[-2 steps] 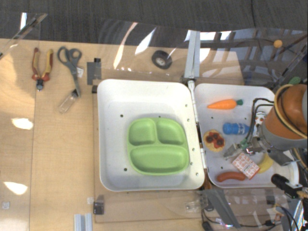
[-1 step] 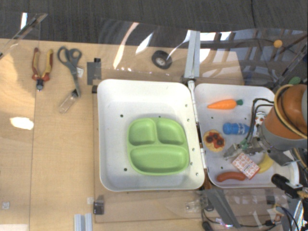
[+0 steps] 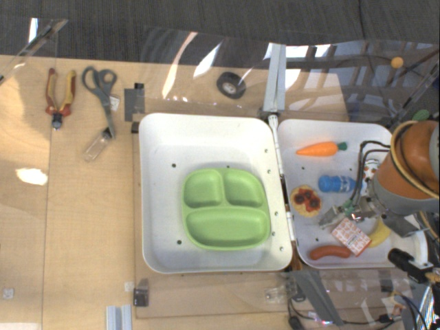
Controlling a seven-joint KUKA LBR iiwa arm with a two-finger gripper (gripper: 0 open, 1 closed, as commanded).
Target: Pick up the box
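The box (image 3: 353, 238) is a small flat pack with a red and white pattern, lying tilted near the front of the right bin (image 3: 302, 133). My gripper (image 3: 344, 216) hangs low in that bin, just above the box's far left corner, reaching in from the right below the arm's orange band (image 3: 412, 158). The box appears to rest on the bin floor, with its upper edge partly hidden by the gripper.
Around the box lie a yellow banana (image 3: 380, 236), a red sausage (image 3: 329, 253), a small pizza (image 3: 306, 199), a blue bottle (image 3: 335, 183) and a carrot (image 3: 320, 149). The left bin (image 3: 158, 184) holds a green divided tray (image 3: 226, 207). Scissors (image 3: 102, 91), pliers (image 3: 59, 95) and tape (image 3: 231, 84) lie on the bench.
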